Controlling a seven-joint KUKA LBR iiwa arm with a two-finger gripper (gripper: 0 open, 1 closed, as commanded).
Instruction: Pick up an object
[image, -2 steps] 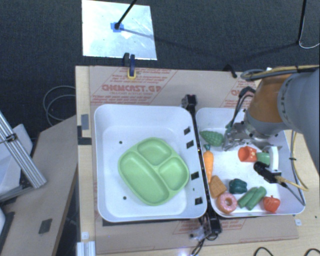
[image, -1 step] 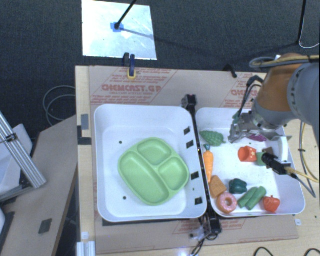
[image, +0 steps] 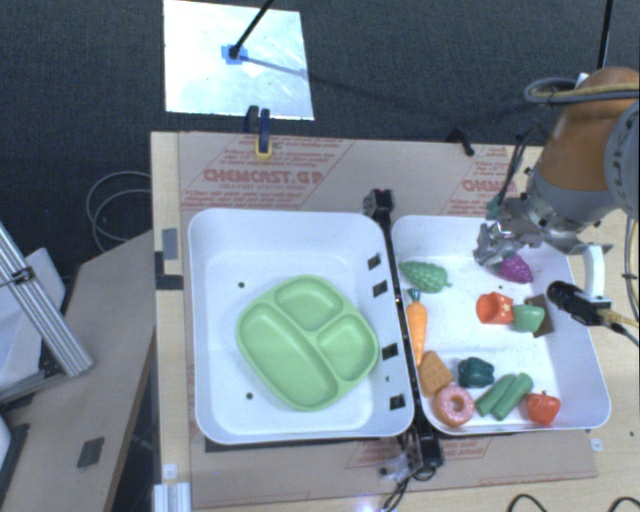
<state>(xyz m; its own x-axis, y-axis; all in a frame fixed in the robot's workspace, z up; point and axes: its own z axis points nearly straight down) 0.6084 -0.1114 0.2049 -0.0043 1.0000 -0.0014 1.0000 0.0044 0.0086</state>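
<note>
My gripper (image: 496, 248) hangs low over the far part of the right bin (image: 590, 375), coming in from the upper right. A purple bunch of grapes (image: 516, 268) lies right beside it, at its lower right edge; contact is unclear. Nearby in the same bin lie a bumpy green vegetable (image: 423, 274), a carrot (image: 416, 322), an orange-red pepper (image: 492, 308) and a light green piece (image: 529, 318).
The front of the right bin holds a pink donut (image: 455, 405), a dark green pepper (image: 476, 372), green beans (image: 504, 394), a red tomato (image: 543, 407) and an orange slice (image: 433, 372). A green divided plate (image: 306, 341) lies in the left bin (image: 215, 300).
</note>
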